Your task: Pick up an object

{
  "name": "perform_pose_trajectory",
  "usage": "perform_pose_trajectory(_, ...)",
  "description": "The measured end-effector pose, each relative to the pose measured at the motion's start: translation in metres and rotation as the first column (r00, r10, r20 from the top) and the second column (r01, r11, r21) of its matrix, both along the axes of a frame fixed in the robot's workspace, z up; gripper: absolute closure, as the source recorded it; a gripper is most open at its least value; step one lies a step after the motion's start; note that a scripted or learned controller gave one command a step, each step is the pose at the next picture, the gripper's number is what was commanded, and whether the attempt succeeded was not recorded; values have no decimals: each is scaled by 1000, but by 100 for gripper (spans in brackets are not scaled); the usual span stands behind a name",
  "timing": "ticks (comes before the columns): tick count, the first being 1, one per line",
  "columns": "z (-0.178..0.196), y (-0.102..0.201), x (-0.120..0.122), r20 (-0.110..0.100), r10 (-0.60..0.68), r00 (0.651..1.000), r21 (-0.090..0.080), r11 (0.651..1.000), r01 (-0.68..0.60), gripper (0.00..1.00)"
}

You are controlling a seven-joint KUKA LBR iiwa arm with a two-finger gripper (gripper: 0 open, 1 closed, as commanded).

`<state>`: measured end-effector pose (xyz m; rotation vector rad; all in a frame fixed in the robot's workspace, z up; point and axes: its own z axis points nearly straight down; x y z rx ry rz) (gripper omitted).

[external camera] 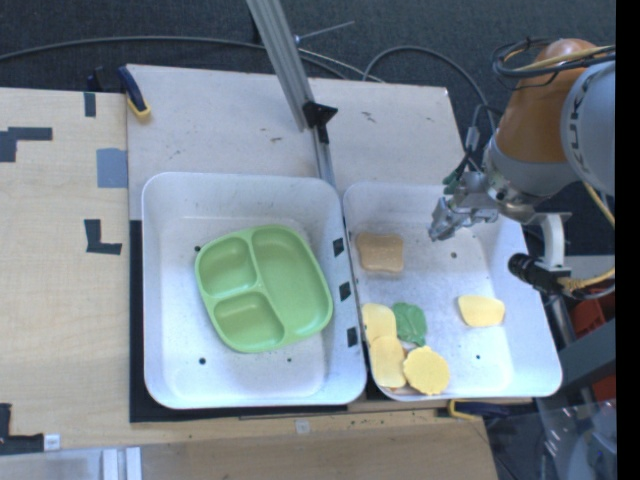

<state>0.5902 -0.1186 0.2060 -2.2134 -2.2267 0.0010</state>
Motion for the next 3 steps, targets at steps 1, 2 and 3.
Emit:
perform_pose_trajectory(1,0,64,-3,-1,2,1000,1,1000,-2,100)
perform_pose_trajectory(2,8,110,-10,0,1,1000,1,1000,-1,100)
perform_pose_trajectory(3,22,162,-10,1,2,1000,1,1000,-2,100)
